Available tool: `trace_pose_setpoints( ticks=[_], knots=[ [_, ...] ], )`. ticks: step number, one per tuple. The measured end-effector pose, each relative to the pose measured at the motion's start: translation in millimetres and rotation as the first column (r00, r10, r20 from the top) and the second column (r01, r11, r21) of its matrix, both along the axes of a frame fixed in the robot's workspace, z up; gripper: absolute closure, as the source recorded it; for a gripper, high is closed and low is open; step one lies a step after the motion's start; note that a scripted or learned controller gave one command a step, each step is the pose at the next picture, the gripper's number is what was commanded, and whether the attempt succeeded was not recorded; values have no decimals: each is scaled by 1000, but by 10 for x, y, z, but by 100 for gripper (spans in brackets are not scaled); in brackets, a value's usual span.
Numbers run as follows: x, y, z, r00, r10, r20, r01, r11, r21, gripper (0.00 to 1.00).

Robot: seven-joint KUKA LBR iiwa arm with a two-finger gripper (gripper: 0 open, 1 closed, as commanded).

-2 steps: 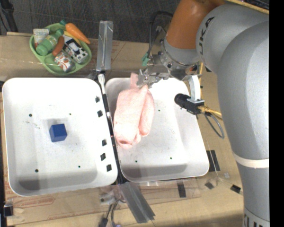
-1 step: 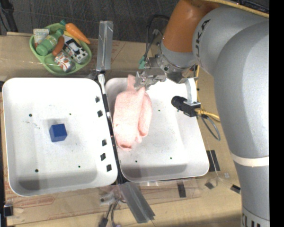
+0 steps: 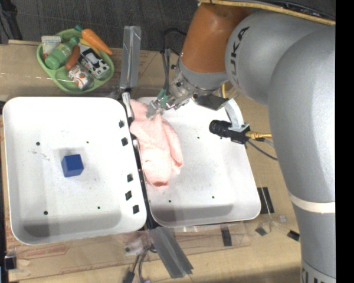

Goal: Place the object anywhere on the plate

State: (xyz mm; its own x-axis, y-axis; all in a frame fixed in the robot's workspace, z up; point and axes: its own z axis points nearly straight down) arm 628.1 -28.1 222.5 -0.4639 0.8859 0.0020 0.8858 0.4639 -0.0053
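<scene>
A pale pink cloth (image 3: 159,146), soft and crumpled, lies in a long heap along the left edge of the right bin (image 3: 248,187), running from that bin's far-left corner to about midway down. Its near end folds into a rounded lump. From my remote station I see the gripper (image 3: 158,106) down at the far end of the cloth, touching or just above it. I cannot tell from this angle whether the pincer is apart, together or clamped on the fabric.

By my count there is one cloth, one blue cube (image 3: 72,164) in the middle of the left bin (image 3: 23,217), two white bins side by side, and one green bowl (image 3: 50,72) heaped with toy food at the bench's far-left corner. The grey arm (image 3: 271,52), with its orange band (image 3: 209,37), looms over the right bin. The bench (image 3: 23,58) is light wood, and dark carpet (image 3: 106,5) lies beyond its far edge.
</scene>
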Motion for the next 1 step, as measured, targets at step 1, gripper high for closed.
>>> trace_pose_setpoints(
  ticks=[1],
  knots=[
    [-87,513,100,919,393,0,-393,919,1,100]
  ],
)
